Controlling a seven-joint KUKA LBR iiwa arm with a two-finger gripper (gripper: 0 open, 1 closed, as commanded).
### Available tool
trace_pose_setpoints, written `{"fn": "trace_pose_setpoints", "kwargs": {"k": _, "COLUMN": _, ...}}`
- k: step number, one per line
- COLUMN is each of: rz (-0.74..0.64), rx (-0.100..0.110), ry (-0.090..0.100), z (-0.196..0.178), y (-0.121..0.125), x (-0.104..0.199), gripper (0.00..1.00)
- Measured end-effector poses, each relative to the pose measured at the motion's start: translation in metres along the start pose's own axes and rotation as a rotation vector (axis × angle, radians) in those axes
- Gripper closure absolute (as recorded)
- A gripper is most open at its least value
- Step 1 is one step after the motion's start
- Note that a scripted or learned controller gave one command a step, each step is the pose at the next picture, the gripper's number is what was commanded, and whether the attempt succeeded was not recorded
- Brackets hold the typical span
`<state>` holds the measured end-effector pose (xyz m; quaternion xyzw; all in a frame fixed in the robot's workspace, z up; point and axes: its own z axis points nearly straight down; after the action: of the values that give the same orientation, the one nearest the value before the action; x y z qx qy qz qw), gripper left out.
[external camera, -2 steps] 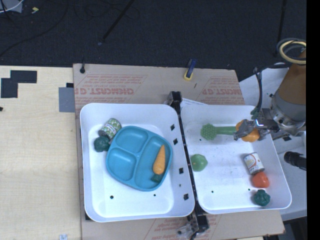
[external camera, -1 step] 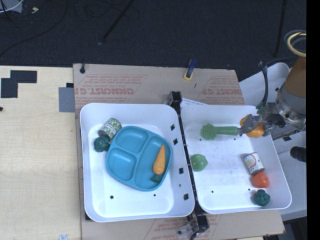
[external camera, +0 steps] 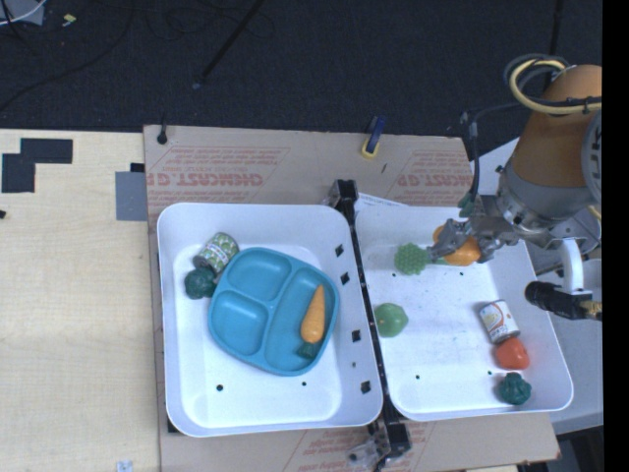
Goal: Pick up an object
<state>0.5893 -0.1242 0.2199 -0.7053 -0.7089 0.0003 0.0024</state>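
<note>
My gripper [external camera: 455,243] is over the back of the right bin [external camera: 442,401], reaching in from the right. A small orange object [external camera: 465,255] sits between its fingers, and they are shut on it. Just left of it a bumpy green ball [external camera: 411,259] lies on the bin floor. A smooth light-green fruit [external camera: 390,319] lies further forward near the divider. At the right side of the bin are a small tipped can [external camera: 498,321], a red tomato [external camera: 510,354] and a dark green piece [external camera: 513,389].
The left bin [external camera: 187,391] holds a blue divided plate [external camera: 257,315] with a carrot [external camera: 314,313] on it. A small can [external camera: 216,252] and a dark green lump [external camera: 200,283] lie by the plate's left edge. Black clips [external camera: 344,197] join the two bins.
</note>
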Motion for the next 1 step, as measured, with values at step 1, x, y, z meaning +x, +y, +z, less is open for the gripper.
{"fn": "trace_pose_setpoints", "kwargs": {"k": 1, "rz": 0.000, "rx": -0.003, "ry": -0.001, "z": -0.0151, "y": 0.0192, "x": 0.0514, "gripper": 1.00}}
